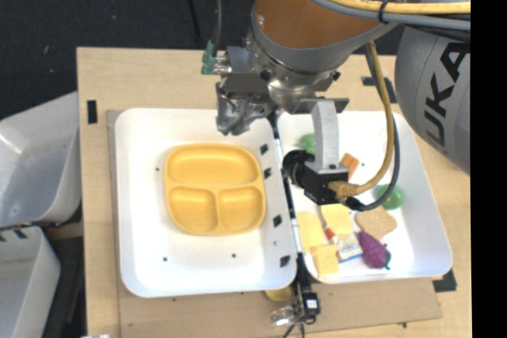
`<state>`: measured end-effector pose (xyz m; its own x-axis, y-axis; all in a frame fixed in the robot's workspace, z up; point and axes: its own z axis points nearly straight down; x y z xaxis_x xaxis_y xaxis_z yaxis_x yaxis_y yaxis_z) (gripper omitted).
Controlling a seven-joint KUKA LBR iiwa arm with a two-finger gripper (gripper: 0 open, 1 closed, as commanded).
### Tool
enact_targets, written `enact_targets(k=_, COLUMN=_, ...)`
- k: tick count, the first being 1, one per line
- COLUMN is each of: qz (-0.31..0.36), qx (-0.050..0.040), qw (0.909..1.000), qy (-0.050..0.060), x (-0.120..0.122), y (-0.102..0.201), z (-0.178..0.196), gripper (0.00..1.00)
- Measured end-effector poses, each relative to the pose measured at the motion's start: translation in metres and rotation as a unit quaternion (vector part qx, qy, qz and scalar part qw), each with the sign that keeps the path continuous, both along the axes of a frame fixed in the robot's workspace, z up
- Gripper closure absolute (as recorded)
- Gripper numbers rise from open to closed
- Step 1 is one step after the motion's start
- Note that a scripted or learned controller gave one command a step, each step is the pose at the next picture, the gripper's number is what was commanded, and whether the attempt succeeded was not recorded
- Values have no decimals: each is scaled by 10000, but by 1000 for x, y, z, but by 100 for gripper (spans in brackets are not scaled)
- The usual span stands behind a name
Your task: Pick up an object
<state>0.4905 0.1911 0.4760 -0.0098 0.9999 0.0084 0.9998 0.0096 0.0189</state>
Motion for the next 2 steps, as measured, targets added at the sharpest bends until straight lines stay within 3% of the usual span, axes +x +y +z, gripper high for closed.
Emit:
enact_targets(k=1, qz=-68, qx=-74, qw=9998, qy=145, x=55, y=-30, z=-145, gripper=100)
enact_targets(k=2, qz=-6, qx=-46, qw=9999, qy=131, x=10, y=34, z=-188, gripper=100)
